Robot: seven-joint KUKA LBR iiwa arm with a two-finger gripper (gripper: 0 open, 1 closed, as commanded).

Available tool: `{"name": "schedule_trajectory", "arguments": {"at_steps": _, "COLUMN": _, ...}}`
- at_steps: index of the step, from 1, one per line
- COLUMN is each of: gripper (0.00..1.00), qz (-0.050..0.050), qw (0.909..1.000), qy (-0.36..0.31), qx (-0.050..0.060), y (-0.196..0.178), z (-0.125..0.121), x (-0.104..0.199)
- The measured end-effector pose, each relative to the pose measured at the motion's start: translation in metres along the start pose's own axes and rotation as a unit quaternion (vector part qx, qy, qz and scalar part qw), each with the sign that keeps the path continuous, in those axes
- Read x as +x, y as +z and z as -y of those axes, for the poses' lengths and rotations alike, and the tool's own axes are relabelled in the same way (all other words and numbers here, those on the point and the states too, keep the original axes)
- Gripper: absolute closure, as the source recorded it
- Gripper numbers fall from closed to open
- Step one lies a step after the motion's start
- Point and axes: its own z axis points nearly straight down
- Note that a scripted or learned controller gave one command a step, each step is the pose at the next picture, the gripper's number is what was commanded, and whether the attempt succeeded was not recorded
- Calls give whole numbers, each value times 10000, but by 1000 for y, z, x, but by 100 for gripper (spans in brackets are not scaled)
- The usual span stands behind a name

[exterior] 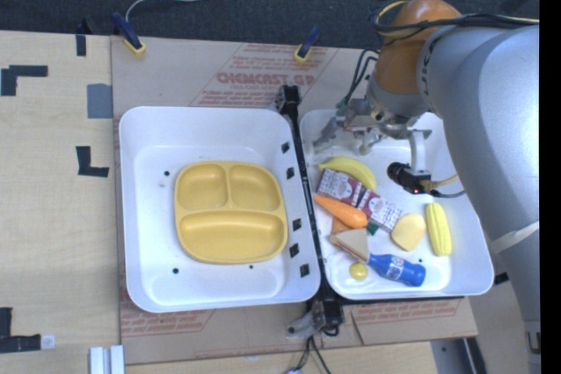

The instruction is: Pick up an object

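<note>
Gripper point(351, 129) hovers upper right, above the banana point(349, 168); fingers' spacing I can't tell. Banana looks light, slick, curved: grab mid-body across its width.

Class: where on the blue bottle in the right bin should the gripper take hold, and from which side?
Probably across the middle of the blue bottle, coming straight down. It lies on its side, long and narrow, with bare bin floor along its lower edge; the sandwich wedge crowds its capped end.
</note>
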Motion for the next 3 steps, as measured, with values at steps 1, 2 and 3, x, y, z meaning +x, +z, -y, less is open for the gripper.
{"name": "schedule_trajectory", "arguments": {"at_steps": 1, "gripper": 0, "qz": -1, "qw": 10000, "qy": 6, "qx": 6, "y": 10, "z": 0, "x": -1}}
{"name": "schedule_trajectory", "arguments": {"at_steps": 2, "gripper": 100, "qz": 0, "qw": 10000, "qy": 0, "qx": 1, "y": 0, "z": 0, "x": -1}}
{"name": "schedule_trajectory", "arguments": {"at_steps": 3, "gripper": 100, "qz": -15, "qw": 10000, "qy": -3, "qx": -3, "y": -115, "z": 0, "x": 75}}
